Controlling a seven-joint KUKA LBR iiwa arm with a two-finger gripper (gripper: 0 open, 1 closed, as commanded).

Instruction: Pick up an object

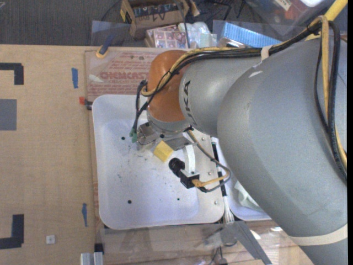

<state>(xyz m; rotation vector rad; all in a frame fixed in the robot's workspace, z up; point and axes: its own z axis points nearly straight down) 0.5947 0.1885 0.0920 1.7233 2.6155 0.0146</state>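
My gripper reaches down into the upper middle of the left white bin, below the arm's orange band. The wrist hides most of it. A small green thing shows at the gripper's left edge, close to the bin floor; I cannot tell whether it is a loose object or part of the tool. A yellow block and a black connector with cables sit on the wrist just right of the gripper.
The big grey arm covers the right bin, with only a corner showing. A few dark specks dot the left bin floor. Cardboard lies to the left, and boxes stand behind.
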